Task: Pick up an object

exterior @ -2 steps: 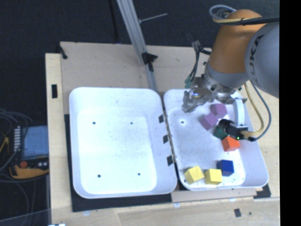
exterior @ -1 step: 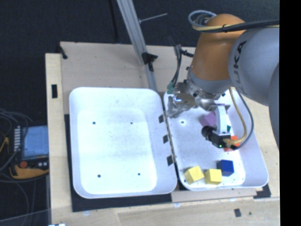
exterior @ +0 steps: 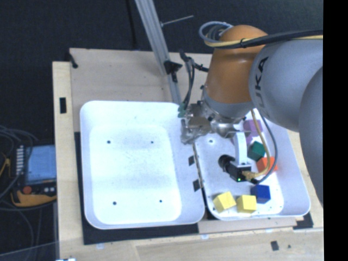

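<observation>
Over the right bin (exterior: pixel 296 203) the gripper (exterior: pixel 197 127) hangs up and left of the blue cube (exterior: pixel 261 193). Open or shut, I cannot tell, and nothing visibly sits in it.

Best pick, I'd say, is the left yellow cube (exterior: pixel 224 202), two places left of the blue cube. Come down square, clear of the other yellow cube (exterior: pixel 247 203) touching the blue cube's left side.

The green cube (exterior: pixel 255 150) and orange cube (exterior: pixel 265 165), above the blue cube, crowd together, which is awkward. The left bin (exterior: pixel 136 162) lies far left.
</observation>
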{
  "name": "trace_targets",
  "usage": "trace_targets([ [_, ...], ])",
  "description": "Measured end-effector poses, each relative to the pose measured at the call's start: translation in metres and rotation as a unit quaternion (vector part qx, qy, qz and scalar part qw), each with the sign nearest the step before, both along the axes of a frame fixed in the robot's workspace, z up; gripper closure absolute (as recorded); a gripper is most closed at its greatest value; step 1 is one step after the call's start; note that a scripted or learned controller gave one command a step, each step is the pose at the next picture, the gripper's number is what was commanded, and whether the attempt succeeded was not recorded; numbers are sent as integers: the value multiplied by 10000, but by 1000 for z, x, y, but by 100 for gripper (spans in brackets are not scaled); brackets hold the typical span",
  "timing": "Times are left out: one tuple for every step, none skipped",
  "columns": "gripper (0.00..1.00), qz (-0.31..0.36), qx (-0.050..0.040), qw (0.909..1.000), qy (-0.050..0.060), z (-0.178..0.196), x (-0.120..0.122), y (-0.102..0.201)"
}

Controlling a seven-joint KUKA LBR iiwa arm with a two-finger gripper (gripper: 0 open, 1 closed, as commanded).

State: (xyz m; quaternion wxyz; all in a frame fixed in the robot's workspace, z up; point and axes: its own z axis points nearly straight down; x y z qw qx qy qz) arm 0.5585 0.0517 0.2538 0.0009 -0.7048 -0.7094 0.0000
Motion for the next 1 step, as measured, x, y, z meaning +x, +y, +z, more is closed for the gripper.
trace_targets([
  [100,8,4,10000,0,1,-32,44],
])
